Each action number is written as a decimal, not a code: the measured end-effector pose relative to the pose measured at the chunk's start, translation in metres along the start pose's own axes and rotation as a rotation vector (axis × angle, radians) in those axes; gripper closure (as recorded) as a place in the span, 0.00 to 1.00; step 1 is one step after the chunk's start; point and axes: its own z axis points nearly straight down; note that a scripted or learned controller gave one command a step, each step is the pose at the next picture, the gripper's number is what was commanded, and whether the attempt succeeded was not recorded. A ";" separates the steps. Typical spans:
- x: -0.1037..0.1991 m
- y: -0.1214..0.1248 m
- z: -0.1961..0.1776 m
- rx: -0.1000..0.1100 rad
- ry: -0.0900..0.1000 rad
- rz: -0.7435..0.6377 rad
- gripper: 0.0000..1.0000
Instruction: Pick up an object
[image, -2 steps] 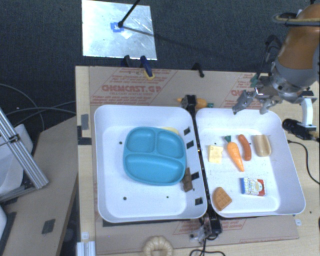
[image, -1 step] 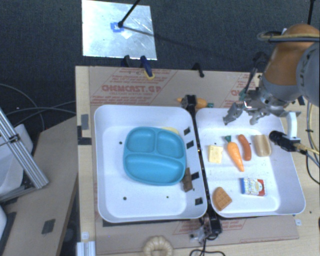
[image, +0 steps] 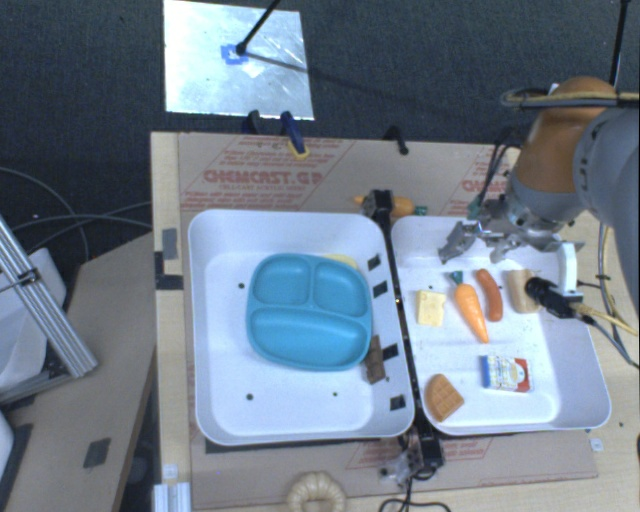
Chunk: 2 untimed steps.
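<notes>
Robotics lab, not a home. Bench (image: 330, 165) w/ protective board, clamps (image: 293, 135), loose cables (image: 40, 215), aluminium framing (image: 40, 310); toy food in white bins (image: 215, 330).

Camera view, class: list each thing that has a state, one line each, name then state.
Blue plastic divided plate: flat in left white bin.
Orange toy carrot: lying in right white bin.
Toy sausage: lying beside carrot.
Yellow cheese slice: flat.
Pincer: above right bin.

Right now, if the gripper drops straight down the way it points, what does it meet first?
Probably bare floor of the right bin near its back edge. The gripper hangs behind the carrot and sausage, apparently short of both, though depth is unclear from this slanted view.
</notes>
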 end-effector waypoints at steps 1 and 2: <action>-0.001 -0.002 0.041 0.002 0.000 0.000 0.00; 0.000 -0.002 0.066 0.002 0.001 0.000 0.00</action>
